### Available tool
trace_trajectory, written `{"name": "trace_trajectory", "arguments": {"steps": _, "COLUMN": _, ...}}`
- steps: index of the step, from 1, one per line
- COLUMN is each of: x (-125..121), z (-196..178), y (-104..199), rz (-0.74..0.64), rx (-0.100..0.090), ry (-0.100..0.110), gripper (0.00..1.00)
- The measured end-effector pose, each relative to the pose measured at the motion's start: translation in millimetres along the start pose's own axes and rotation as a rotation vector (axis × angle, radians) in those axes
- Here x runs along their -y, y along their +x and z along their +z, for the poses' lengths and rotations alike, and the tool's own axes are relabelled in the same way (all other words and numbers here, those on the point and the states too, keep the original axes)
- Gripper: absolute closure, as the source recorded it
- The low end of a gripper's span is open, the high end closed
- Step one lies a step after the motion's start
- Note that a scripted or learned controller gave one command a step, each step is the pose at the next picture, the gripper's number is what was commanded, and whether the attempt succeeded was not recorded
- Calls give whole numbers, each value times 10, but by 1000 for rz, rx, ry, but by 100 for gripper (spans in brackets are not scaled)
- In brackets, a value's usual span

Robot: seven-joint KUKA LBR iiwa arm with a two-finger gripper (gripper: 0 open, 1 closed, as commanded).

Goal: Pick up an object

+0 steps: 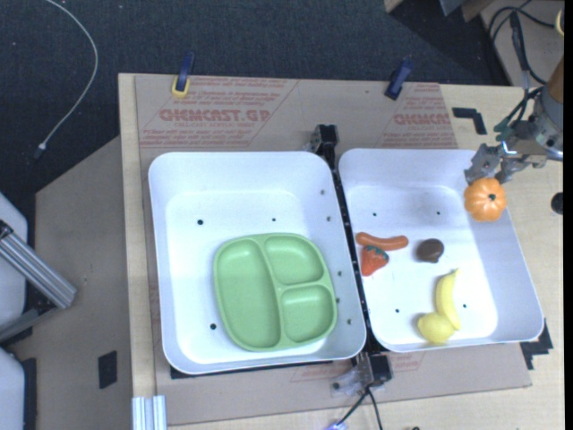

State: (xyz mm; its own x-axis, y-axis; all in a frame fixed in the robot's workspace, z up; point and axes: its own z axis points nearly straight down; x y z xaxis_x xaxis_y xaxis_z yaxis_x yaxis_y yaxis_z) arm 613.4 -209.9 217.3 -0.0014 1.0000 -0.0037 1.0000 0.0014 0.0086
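Two white bins point(170, 240) point(524, 285), one green plate point(273, 289), and six toy foods (orange point(484, 200), banana point(448, 300), lemon point(435, 328), sausage point(382, 239), strawberry point(373, 260), brown ball point(430, 251)).

light: bright, even; shadows: soft; glare: white bins point(179, 186); focus: slightly soft

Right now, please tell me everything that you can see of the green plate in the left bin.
The green plate is pale green, looks like smooth plastic, and has rounded corners. Raised ridges divide it into three compartments: one long one on its left side and two smaller ones on its right. All three look bare. It lies flat on the floor of the left bin, turned a little askew to the bin's walls, in the near half toward the bin's right side. Nothing but the bin floor touches it.
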Motion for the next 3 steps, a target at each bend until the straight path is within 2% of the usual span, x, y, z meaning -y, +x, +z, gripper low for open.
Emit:
{"name": "trace_trajectory", "arguments": {"steps": 1, "x": -21, "z": -544, "y": -6, "rz": 0, "rx": 0, "ry": 0, "gripper": 100}}
{"name": "trace_trajectory", "arguments": {"steps": 2, "x": 51, "z": -592, "y": 516, "rz": -4, "rx": -6, "ry": 10, "gripper": 100}}
{"name": "trace_trajectory", "arguments": {"steps": 3, "x": 145, "z": -591, "y": 1112, "rz": -5, "rx": -7, "ry": 11, "gripper": 100}}
